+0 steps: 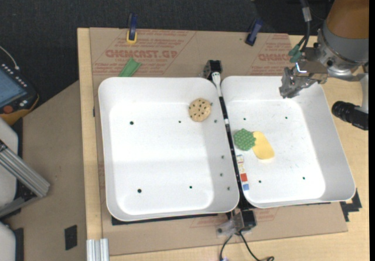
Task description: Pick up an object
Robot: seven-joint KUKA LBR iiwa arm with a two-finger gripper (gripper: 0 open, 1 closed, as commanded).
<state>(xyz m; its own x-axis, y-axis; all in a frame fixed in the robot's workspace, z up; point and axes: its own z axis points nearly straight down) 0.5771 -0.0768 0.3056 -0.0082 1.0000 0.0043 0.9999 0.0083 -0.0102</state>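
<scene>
A cookie [200, 109], round and tan with dark specks, lies in the upper right part of the left bin [117, 136], near the divide between the two bins and well apart from everything else. In the right bin [316, 178], just right of that divide and about mid-height in the frame, a green piece [244, 139] with a bumpy surface touches a yellow piece [263, 148] that sits to its lower right. Nothing is lifted; all three things rest on the bin floors.

The jaws [290, 88] hang over the upper middle of the right bin, close to its far rim, well apart from the green and yellow pieces and farther still from the cookie. They point downward and a little to the left of the frame. Whether they stand wide or narrow I cannot tell; the fingers merge into one dark metal shape, and no object shows between them.

The arm [348, 19] comes in from the upper right corner of the frame, its orange band topmost, the grey wrist below it bending left toward the jaws. A black cable runs along it.

Both bins sit side by side on a cardboard sheet [176, 48] on the tabletop, with blue clamps [132, 26] at the sheet's far edge.
</scene>
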